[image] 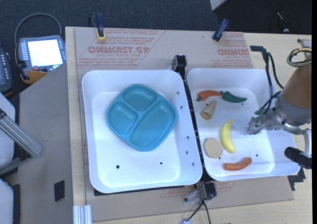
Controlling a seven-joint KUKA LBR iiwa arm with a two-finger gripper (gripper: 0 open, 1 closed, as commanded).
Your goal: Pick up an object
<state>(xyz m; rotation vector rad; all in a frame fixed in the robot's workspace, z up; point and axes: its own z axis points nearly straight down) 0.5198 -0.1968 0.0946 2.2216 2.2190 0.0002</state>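
- The end effector hung low in the right shallow white bin, holding nothing; I could not tell its opening.
- The curved yellow plastic banana lay just beside it.
- Judged step: approach; next, centre over the banana, descend and grip.

You could read red lettering, "CHEMCAST G.P", on the brown protective paper above the left bin, the same red print began again above the right bin, cut short and unreadable, smaller lines beneath too blurred for you.
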